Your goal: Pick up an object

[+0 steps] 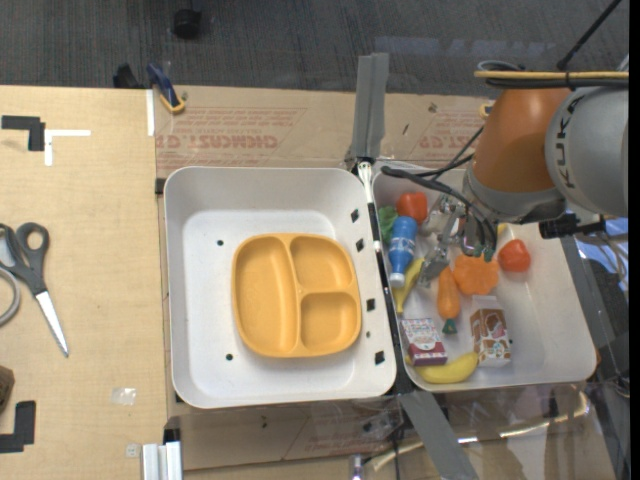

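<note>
My gripper (440, 253) hangs low over the middle of the right white bin (560, 363), under the grey arm with its orange band (515, 143). It sits between a blue bottle (402, 245) on its left and an orange lump (477, 274) on its right. An orange carrot-like piece (448, 294) lies just below it. Around these are a red-orange item (412, 206), a red tomato (514, 256), a small carton (489, 335), a purple-and-white box (423, 339) and a banana (447, 370). I see nothing lifted out of the pile.
The left white bin (190, 268) holds a yellow divided plate (297, 295). Scissors (35, 278) lie on the cardboard bench at far left. A grey strap (370, 108) runs down between the bins. Cables trail beside the wrist.
</note>
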You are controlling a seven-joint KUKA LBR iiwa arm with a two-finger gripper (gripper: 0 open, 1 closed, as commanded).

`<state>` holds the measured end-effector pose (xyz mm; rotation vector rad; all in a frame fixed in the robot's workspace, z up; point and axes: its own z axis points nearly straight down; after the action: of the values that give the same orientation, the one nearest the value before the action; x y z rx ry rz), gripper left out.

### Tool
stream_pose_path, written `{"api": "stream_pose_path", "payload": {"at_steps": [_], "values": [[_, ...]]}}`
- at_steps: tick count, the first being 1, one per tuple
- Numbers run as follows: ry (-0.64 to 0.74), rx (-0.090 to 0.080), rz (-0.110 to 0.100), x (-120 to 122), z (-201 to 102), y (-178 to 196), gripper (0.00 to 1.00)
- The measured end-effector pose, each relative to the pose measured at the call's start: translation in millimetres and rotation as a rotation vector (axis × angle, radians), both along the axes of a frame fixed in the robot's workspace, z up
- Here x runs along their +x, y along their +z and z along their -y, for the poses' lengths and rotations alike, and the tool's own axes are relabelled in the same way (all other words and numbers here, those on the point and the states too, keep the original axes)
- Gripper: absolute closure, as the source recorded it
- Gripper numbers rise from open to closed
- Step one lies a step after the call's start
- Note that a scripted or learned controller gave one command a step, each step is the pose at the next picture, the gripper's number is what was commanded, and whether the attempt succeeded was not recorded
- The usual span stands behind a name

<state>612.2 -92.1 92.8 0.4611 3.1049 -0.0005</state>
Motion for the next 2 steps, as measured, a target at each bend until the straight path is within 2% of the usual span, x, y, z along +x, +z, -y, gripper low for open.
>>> {"api": "stream_pose_path", "payload": {"at_steps": [1, 2], "values": [[-0.030, 0.000, -0.001, -81.9, 52.6, -0.4, 0.00], [-0.027, -0.001, 0.003, -80.4, 52.0, 9.4, 1.00]]}}
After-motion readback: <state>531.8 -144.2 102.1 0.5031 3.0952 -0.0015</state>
